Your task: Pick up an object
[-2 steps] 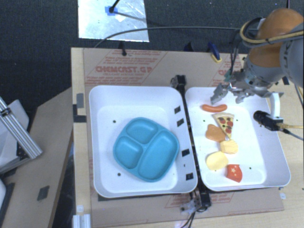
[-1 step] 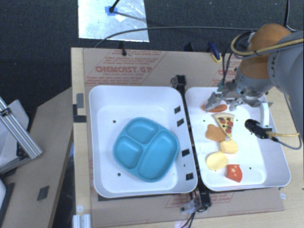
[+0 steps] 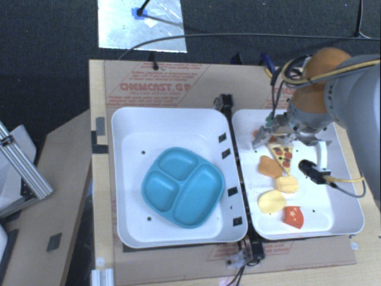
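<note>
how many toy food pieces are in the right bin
5: pizza slice by the gripper, orange piece below it, two yellow pieces, red piece at front. The arm may hide more.

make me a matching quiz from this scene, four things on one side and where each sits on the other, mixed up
Things:
1. blue divided plate
2. pizza slice toy
3. red toy piece
4. foil sheet

Places:
A. near front corner of the right bin
B. dark floor beyond the bench
C. left bin
D. right bin, just below the gripper

Pairs: 1-C, 2-D, 3-A, 4-B
</note>
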Controlling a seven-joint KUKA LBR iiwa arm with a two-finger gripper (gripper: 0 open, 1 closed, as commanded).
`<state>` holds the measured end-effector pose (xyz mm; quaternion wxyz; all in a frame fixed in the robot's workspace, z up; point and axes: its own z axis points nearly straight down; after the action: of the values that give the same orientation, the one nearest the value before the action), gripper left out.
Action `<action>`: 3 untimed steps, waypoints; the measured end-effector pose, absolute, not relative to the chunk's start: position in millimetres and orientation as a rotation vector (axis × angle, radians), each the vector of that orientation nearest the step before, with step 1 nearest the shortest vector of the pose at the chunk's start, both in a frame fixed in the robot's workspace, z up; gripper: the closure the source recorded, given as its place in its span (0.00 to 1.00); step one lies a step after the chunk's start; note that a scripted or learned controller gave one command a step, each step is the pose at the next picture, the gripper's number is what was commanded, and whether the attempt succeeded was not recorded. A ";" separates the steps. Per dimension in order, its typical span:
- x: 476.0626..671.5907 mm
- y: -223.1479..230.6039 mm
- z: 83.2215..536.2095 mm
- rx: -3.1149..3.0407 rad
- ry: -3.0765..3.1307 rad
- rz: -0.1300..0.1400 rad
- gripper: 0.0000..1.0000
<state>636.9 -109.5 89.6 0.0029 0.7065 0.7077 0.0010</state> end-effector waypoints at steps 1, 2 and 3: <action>641.0 -111.2 107.3 2.205 2.210 0.014 1.00; 640.1 -119.5 156.3 2.216 2.218 0.006 1.00; 634.4 -126.8 211.6 2.216 2.218 0.006 1.00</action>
<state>634.4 -126.8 211.6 0.0032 0.7067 0.7075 0.0019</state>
